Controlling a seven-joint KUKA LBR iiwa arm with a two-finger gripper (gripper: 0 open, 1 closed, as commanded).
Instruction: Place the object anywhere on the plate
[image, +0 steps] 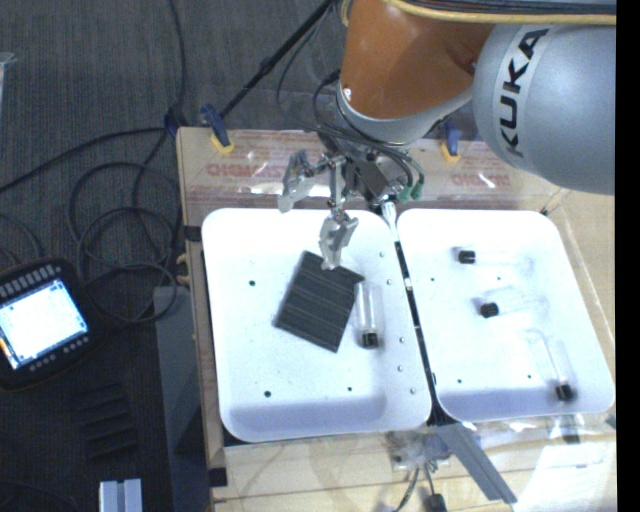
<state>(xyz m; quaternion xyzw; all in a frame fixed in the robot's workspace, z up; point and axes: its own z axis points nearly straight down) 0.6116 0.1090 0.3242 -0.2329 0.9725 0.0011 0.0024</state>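
With the grey KUKA arm w/ orange band reaching in over the back edge of the bins, we're early in the task: approach/pick phase, nothing placed yet afaict.

Two-finger gripper hangs over the left shallow white bin, its lower tip at or just above the top corner of the dark ribbed rectangular slab. Can't tell if it's touching. Fingers: one metal finger juts out to the left, the other pair of links points down, so it looks spread apart w/ nothing visibly between them. No grasp confirmed.

Ribbed slab lies flat, rotated diagonally, mid left bin. Best guess it's the "plate", but not sure.

Candidate obj: clear plastic vial w/ black cap, lying just beside the slab's right edge, cap toward the camera. Three similar clear vials w/ black caps sit in the right shallow white bin, well apart from each other.

Next move needs: shift gripper right and toward camera to get over the vial by the slab, align the jaws across its narrow axis, descend, close. Risk imo: clear round vial is slippery and rolls, and bin wall is near.
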